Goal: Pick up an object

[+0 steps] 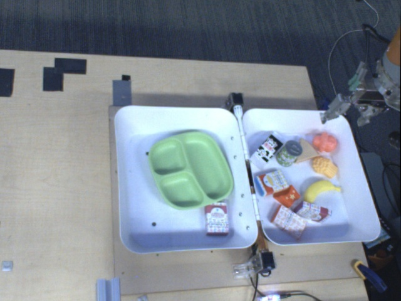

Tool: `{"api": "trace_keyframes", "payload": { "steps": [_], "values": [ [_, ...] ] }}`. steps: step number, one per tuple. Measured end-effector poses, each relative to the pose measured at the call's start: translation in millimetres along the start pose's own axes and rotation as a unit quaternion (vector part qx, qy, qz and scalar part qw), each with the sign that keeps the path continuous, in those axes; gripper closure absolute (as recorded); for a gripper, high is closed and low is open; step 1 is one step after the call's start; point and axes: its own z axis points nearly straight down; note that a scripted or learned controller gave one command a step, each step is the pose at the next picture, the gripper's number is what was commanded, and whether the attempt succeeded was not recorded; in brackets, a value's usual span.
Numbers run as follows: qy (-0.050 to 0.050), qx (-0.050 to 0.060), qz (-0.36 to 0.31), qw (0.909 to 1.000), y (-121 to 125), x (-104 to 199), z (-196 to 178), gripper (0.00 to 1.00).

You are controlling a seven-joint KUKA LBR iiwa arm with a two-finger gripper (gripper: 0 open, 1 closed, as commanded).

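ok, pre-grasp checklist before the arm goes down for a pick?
1. End effector above the right bin's far rim, beside the bin's far right corner, not over any item: not ok, needs repositioning.
2. Finger state: cannot tell.
3. Nothing held: ok, nothing seen between the fingers.
4. Isolated target available: ok, the banana lies apart from its neighbours.
5. Cluttered spots to avoid: not ok, the small cartons at the near side touch or overlap.
6. Left bin: ok, green divided plate and red carton sit apart.
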Motion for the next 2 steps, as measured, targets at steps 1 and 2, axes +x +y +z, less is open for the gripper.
{"api": "trace_keyframes", "payload": {
  "steps": [1, 2],
  "values": [
    [0.001, 0.001, 0.001, 1.0, 7.3, -7.4, 115.0, 0.0],
    [-0.002, -0.007, 0.0, 1.0, -34.4, 8.2, 171.0, 0.0]
  ]
}}
